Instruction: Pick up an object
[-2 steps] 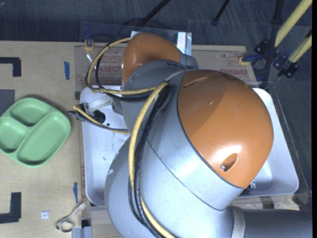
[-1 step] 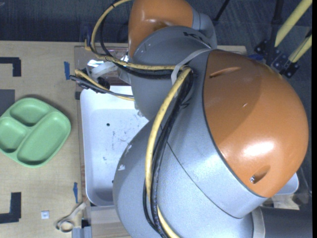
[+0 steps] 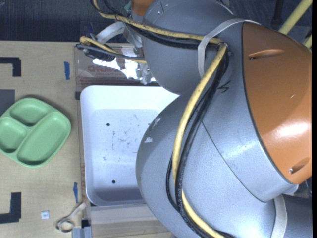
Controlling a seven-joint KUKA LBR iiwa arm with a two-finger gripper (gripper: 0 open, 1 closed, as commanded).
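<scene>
Mostly arm (image 3: 228, 133) over the white bin (image 3: 99, 108)

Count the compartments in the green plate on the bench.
3. The green plate has one at the top, one at the lower left and a long one on the right. The arm hides none of it.

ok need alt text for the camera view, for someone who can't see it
A large grey robot arm with an orange band and yellow cable covers much of a shallow white bin. On the wooden bench to its left sits a green three-compartment tray.
</scene>
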